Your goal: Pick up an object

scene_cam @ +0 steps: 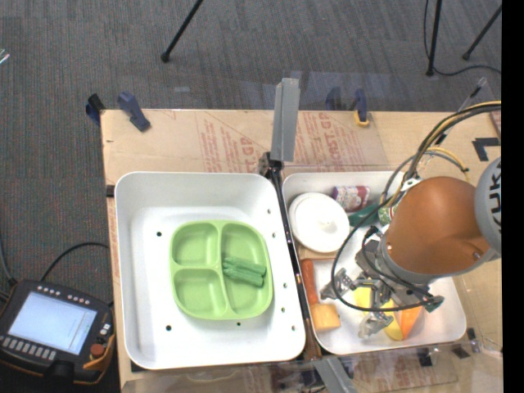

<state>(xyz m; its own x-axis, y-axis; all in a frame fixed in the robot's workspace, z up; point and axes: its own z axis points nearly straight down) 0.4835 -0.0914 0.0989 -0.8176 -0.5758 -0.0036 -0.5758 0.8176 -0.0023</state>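
Yellow and rounded, a small object (361, 298) sits between the fingers of the gripper (366, 300) in the lower right of the frame — clamped there, low in the right bin (452, 327). Just beside it lie an orange wedge (406, 323) and a tan block (325, 317) — the green divided plate (219, 269) rests in the left bin (139, 219).
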